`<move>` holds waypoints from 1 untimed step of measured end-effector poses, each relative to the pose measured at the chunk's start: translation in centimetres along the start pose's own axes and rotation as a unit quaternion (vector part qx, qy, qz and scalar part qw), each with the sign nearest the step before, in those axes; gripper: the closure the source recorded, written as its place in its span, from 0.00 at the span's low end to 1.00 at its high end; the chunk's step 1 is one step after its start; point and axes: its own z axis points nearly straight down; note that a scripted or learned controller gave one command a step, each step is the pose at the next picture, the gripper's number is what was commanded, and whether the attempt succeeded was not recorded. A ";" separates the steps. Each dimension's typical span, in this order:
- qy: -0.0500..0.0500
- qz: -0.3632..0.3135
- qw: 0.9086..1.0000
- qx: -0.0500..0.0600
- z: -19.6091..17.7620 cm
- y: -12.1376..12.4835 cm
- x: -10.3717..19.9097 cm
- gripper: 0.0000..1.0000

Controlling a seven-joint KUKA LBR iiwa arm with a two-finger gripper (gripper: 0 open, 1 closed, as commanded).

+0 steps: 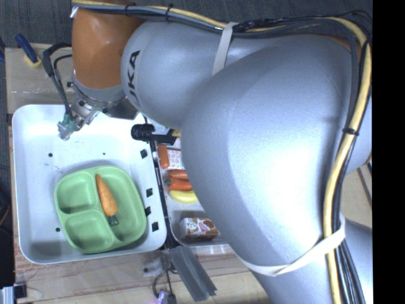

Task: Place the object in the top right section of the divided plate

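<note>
A green divided plate (130,223) lies in the left white bin (31,170), toward its near side. An orange carrot (105,196) rests on the plate, lengthwise along the ridge between the upper left section and the large right section, with its green stem end pointing to the near side. My gripper (66,128) hangs over the far left part of the same bin, well apart from the plate and the carrot. Nothing is visible in it.
The big grey arm covers most of the right bin (171,233). Along its visible strip lie a sausage (164,157), an orange-red item (178,180), a banana (183,196) and a small brown box (199,227). A blue tool (26,48) sits beyond the far left corner.
</note>
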 end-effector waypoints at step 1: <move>0.000 0.069 0.998 0.000 -8.9 1.3 -1.6 1.00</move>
